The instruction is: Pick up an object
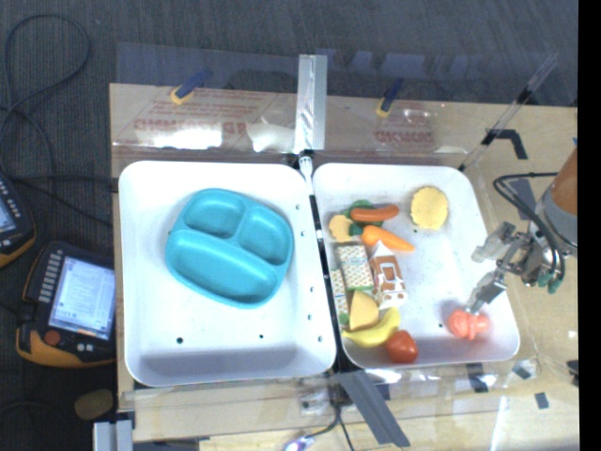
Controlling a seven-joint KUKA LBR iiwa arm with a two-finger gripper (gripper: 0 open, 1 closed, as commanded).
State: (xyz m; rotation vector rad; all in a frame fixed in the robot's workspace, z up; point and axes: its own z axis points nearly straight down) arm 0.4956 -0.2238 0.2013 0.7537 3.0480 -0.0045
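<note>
Because the tomato (468, 324) under the pincer (485, 294) looks smooth and round, it may slip unless taken across its middle; whether the pincer is open cannot be told.

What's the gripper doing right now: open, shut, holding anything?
Gripper: cannot be told; it hangs just above the red-orange toy in the right bin.

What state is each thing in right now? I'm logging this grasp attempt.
gripper: low over the right bin, just above the orange-red toy
orange-red toy: lying on the bin floor
blue plate: right side up in the left bin
carrots: lying flat
banana: lying flat
</note>
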